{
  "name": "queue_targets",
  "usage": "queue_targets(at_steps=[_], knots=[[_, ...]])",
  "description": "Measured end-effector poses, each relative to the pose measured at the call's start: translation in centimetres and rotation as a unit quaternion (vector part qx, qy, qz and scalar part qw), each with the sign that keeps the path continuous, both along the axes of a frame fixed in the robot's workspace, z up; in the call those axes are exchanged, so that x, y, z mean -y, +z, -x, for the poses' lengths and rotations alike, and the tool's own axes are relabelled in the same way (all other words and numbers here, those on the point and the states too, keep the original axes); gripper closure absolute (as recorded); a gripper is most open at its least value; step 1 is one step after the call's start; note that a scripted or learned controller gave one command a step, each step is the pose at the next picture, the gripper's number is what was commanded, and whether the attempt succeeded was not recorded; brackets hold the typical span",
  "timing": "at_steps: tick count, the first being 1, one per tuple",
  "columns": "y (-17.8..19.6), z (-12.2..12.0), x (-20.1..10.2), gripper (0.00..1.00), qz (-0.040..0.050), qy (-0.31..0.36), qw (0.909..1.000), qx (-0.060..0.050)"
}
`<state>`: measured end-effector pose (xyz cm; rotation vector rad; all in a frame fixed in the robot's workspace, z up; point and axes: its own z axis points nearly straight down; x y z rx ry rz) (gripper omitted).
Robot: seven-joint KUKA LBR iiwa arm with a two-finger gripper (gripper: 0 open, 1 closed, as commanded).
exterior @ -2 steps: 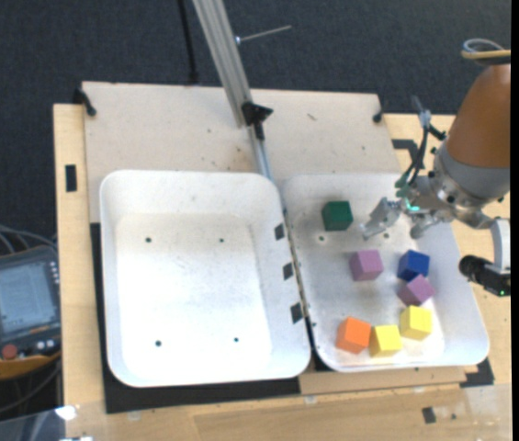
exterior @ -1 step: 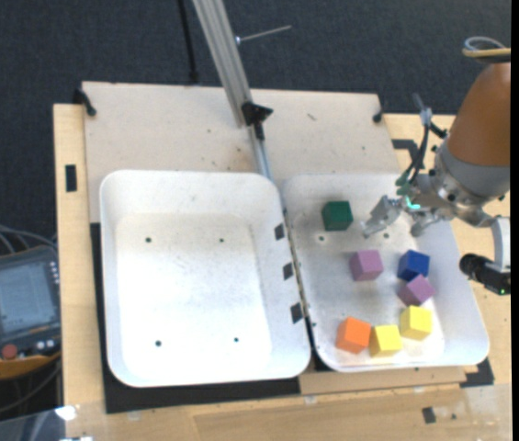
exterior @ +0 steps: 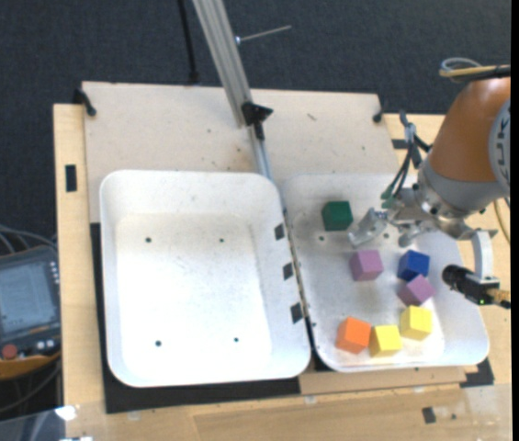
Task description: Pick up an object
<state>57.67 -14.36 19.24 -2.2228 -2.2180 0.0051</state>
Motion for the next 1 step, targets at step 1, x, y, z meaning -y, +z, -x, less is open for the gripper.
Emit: queue_targets(at_steps=[1], knots=[[-5.76,-0.71,0.55,0.00,0.0001,0.000,1.0000,-0.001]])
